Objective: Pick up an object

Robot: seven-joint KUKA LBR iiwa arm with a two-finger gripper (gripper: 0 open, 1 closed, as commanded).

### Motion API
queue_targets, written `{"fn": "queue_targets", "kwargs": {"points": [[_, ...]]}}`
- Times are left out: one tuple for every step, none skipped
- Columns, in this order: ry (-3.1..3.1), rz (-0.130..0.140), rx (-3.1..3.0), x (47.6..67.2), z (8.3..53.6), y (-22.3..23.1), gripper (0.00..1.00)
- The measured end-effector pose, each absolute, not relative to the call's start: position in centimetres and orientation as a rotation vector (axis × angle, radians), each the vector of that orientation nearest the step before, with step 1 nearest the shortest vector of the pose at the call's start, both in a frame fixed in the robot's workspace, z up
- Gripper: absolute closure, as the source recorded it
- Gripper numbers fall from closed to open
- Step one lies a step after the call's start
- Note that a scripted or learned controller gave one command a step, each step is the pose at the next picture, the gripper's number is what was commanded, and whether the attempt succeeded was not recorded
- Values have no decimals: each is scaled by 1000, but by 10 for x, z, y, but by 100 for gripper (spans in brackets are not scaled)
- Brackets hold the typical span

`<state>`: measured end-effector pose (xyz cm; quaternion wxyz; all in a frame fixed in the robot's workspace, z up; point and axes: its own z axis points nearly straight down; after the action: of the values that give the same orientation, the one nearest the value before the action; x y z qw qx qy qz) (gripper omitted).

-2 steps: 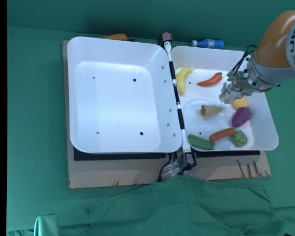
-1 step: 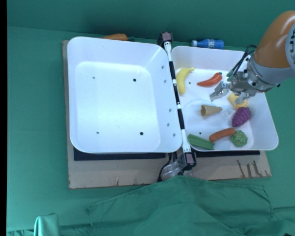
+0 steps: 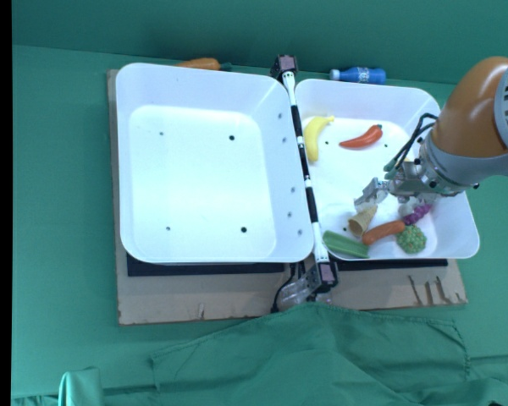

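The right white bin [image 3: 457, 242] holds a yellow banana [image 3: 315, 134], a red chili pepper [image 3: 361, 137], a tan ice-cream cone [image 3: 361, 219], an orange carrot [image 3: 383, 232], a green cucumber [image 3: 345, 244], a green broccoli [image 3: 411, 239] and a small purple piece [image 3: 418, 213]. My gripper [image 3: 372, 194] reaches in from the right and hangs low over the bin's middle, just above the cone's wide end and left of the purple piece. I see nothing held in it.
The left white bin [image 3: 131, 83] lies beside the right one, with a black-and-white hinge bar [image 3: 303, 172] between them. Behind the bins lie an orange vegetable [image 3: 200, 63] and a blue bottle [image 3: 358, 75]. Rumpled green cloth [image 3: 322, 353] covers the front.
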<state>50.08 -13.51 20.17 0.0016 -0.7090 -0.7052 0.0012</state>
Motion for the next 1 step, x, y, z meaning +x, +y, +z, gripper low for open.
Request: {"fn": "queue_targets", "kwargs": {"points": [[-2234,-15,-2222,512,285,-72,0]]}}
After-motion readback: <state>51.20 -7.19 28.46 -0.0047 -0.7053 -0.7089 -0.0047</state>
